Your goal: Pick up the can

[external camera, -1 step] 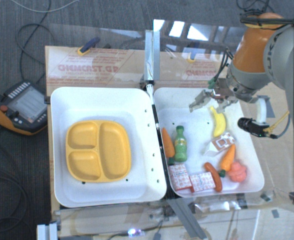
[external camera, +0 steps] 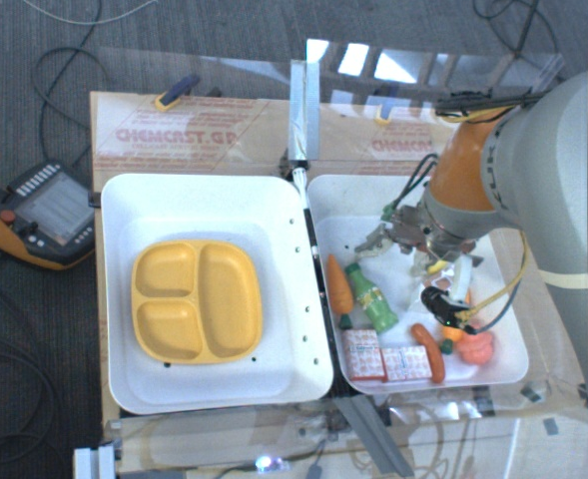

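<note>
The red-and-white can [external camera: 384, 358] is lying on its side against the near edge of the right bin [external camera: 506, 367]. A sausage [external camera: 429, 351] is resting just beside the can toward the bin's right edge, with a pink object [external camera: 477, 347] sitting near the near-right corner. A green bottle [external camera: 372, 298] and a carrot [external camera: 339, 283] are lying side by side toward the bin's left edge, farther in than the can. The gripper [external camera: 410, 242] is hanging over the middle of the right bin, apart from the can; whether the claw is apart or together cannot be told. In the left bin [external camera: 124, 267], a yellow divided plate [external camera: 198, 300] is sitting centrally.
</note>
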Motion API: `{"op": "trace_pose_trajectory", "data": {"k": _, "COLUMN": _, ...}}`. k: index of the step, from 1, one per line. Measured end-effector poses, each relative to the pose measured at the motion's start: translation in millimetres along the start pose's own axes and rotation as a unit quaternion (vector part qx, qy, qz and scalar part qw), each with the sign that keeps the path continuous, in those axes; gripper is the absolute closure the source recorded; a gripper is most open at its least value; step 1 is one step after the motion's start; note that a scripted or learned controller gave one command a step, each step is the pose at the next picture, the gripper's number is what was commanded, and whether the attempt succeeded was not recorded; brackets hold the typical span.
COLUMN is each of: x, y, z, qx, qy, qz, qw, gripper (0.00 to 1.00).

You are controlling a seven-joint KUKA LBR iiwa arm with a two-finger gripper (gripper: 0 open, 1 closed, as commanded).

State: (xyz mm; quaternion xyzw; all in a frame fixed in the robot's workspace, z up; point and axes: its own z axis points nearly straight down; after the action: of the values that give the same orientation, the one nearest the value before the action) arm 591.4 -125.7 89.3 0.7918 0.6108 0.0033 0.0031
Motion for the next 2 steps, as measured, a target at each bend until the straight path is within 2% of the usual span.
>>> {"op": "trace_pose_trajectory", "data": {"k": 1, "x": -45.8, "y": 42.4, "z": -4.2, "qx": 0.002, "qy": 0.007, "qz": -0.007, "qw": 0.9999, "gripper": 0.0}}
{"op": "trace_pose_trajectory", "data": {"k": 2, "x": -28.7, "y": 36.5, "z": -18.5, "qx": 0.007, "qy": -0.001, "qz": -0.119, "qw": 0.9928, "gripper": 0.0}}
